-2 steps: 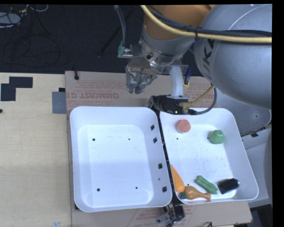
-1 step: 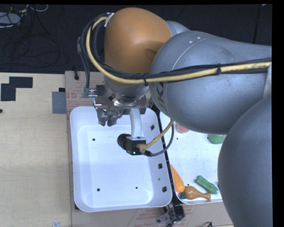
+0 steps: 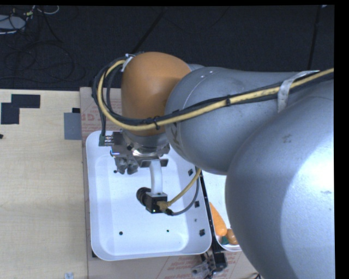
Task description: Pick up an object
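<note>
Blocking most of the right bin (image 3: 228, 247), the arm (image 3: 262, 136) poises its gripper (image 3: 127, 169), width unreadable, above the left bin (image 3: 109, 218).

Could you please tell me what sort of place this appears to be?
Probably a robotics lab set up for bin picking: a grey arm reaches over a shallow white bin on a pale wooden bench, with loose cables behind.

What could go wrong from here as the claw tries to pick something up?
1. The claw is over the left bin, but the orange object lies in the right bin; closing here may catch nothing.
2. The arm hides most of the right bin from the camera, so a grasp there would be hard to check.
</note>
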You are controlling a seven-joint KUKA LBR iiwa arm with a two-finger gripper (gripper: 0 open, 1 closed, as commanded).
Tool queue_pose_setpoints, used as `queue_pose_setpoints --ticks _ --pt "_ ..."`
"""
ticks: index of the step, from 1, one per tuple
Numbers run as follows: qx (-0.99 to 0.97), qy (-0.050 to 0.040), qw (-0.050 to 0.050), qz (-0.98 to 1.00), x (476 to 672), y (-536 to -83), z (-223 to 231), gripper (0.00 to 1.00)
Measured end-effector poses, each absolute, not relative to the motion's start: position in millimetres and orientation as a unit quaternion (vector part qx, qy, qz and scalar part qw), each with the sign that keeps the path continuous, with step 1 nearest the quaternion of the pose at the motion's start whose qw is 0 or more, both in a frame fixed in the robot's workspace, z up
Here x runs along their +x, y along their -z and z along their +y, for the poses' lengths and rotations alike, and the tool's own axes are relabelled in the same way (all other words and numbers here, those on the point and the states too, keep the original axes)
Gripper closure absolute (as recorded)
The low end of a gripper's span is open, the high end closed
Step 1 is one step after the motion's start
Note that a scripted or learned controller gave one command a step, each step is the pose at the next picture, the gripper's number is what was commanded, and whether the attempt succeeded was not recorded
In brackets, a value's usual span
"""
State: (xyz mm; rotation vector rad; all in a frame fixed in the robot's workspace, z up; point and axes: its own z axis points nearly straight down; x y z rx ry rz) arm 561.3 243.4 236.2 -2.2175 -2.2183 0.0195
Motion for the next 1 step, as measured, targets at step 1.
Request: queue_pose_setpoints --ticks 1 --pt "-0.706 0.0029 -0.002 -0.708 622.8 -337.6 244.0 1.0"
